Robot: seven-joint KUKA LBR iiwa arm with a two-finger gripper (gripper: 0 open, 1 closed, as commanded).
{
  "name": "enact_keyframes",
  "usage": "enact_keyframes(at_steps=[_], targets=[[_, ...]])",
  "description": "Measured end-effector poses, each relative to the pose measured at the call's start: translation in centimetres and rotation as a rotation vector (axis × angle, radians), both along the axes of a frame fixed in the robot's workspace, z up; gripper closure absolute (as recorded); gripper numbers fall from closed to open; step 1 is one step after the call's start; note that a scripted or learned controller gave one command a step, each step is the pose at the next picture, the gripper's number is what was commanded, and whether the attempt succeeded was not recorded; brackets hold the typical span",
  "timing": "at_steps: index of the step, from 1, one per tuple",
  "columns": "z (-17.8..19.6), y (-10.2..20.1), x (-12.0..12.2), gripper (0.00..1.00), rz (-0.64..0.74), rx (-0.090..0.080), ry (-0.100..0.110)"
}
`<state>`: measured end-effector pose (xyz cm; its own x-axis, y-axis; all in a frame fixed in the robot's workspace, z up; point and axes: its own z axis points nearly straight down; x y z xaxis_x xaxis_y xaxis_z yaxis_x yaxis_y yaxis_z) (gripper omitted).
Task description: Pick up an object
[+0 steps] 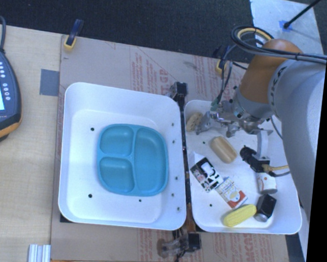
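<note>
From the fixed overhead camera, the left shallow white bin (74, 147) carries a light-blue plastic divided plate (132, 159) lying flat near its middle. The right shallow white bin (290, 222) holds the loose items: a tan bread-roll shape (223, 149), a small pale piece (194, 121) at the bin's far left corner, a flat black-and-white printed packet (205, 174) with an orange-and-white tube (231, 193) just beside it, a yellow corn cob toy (239, 215) near the front wall, and a small black block (266, 206) touching or just beside the cob.

The grey arm's two-finger gripper (229, 121) sits low over the far end of the right bin — just beyond the bread roll and near the pale piece. Whether its fingers are apart or together cannot be told; nothing is seen between them.

This looks like the reach-and-descend step, with no grasp made. The next move would call for centring over one item — the roll is closest — then closing and lifting straight up.
</note>
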<state>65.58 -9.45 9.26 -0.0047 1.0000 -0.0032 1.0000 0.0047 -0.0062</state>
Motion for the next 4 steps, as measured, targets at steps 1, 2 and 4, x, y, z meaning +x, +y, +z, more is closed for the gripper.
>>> enact_keyframes(at_steps=[1, 2, 4], targets=[[-0.1, -1.2, -4.4, 0.00, 0.001, 0.001, -0.001], [0.0, -2.9, -0.6, 0.00, 0.000, 0.004, -0.003], [1.7, -6.5, -2.5, 0.00, -0.003, 0.003, -0.004]])
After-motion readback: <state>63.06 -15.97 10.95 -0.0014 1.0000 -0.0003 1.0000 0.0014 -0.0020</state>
